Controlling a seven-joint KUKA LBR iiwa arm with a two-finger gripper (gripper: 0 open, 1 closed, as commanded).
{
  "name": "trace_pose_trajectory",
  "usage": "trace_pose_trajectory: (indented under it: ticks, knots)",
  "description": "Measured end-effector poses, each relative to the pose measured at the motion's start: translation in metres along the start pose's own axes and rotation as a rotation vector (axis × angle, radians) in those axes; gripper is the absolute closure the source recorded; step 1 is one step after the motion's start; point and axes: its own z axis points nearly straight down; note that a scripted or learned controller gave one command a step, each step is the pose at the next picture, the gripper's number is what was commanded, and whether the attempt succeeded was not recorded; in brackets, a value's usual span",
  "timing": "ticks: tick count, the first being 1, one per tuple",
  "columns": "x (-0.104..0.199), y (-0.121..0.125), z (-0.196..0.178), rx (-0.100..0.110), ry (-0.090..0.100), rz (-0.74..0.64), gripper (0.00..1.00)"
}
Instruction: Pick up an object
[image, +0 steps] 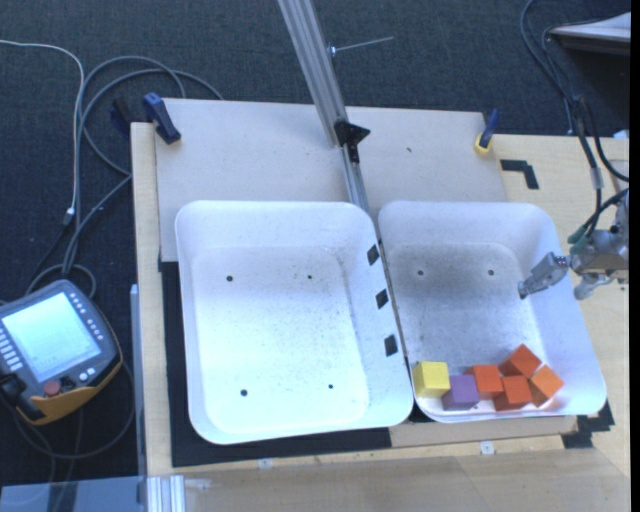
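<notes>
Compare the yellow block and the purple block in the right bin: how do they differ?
Colour: the yellow block is bright yellow, the purple block pale purple. Position: the yellow block sits leftmost in the row, by the bin's corner; the purple block lies between it and the orange blocks. Both are small cubes along the right bin's near wall.

Lighting: bright, even, cool-toned, with a faint bluish cast. Exposure: left bin (270, 320) and right bin (480, 300) near white, their rims almost blown out; the handheld screen (45, 335) at the left edge glares pale. Shadows: soft, short; a dim grey patch lies across the floor of the right bin; thin dark edge under the bins' near rims. Sharpness: moderate overall, coarse grain on the dark carpet (60, 200); coloured blocks (495, 380) slightly soft-edged. Distortion: worktop (250, 150) edges slant with the oblique view.
</notes>
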Motion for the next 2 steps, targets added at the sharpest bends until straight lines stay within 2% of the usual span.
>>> trace_pose_trajectory:
  ticks: [1,2]
  knots:
    - [0.000,0.000,0.000,0.000,0.000,0.000,0.00]
    - [-0.007,0.060,0.102,0.006,0.002,-0.002,0.00]
